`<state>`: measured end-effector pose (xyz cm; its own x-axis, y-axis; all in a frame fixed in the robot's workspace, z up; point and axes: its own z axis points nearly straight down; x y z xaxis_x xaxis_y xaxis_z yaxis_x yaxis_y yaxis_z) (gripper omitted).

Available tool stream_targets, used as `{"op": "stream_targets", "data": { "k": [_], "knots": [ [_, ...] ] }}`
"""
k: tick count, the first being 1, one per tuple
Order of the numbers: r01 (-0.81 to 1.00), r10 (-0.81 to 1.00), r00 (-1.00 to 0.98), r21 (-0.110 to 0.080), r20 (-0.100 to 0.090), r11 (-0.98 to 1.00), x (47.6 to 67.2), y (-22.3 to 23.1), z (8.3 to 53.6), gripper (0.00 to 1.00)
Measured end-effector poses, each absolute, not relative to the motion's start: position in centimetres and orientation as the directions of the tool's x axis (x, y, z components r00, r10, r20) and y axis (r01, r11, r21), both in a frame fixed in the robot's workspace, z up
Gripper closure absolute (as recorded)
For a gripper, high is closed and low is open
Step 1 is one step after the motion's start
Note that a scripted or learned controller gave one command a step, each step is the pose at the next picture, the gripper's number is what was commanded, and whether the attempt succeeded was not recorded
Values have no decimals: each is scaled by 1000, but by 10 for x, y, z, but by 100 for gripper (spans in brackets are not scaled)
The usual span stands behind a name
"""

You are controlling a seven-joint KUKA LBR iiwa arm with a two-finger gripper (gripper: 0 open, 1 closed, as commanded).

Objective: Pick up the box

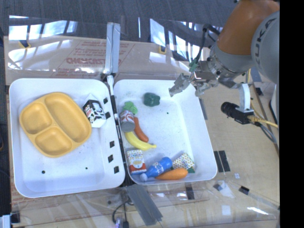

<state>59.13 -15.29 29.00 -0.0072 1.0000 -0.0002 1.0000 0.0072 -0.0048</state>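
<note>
The box [135,160] lies at the front left corner of the right bin [202,141], close against the wall that divides the two bins, with a banana [138,141] just behind it and a blue bottle [156,167] touching or nearly touching its right side. It looks like a small printed carton, so I judge it light and fairly stiff but easy to crush if squeezed hard, with a smooth, possibly slippery coating. The long faces seem the best place to take hold, though the wall on one side and the bottle on the other leave little room (a grip across its shorter span, front to back, may be the freer one). The end effector [183,85] hangs over the far rim of the right bin, well apart from the box, near a green lump [151,99]; its fingers appear spread apart with nothing between them. A second small carton [96,112] leans beside a yellow tray [54,123] in the left bin [28,175].
</note>
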Motion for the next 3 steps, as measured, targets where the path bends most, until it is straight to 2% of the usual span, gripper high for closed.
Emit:
{"op": "stream_targets", "data": {
  "k": [1, 2, 3],
  "knots": [
    [996, 996, 89, -6, 0, -89, 573, -136, 143, 0],
    [982, 982, 190, -4, 0, -190, 645, -141, 98, 0],
    [992, 992, 130, -4, 1, -130, 606, -127, 103, 0]
  ]
}}
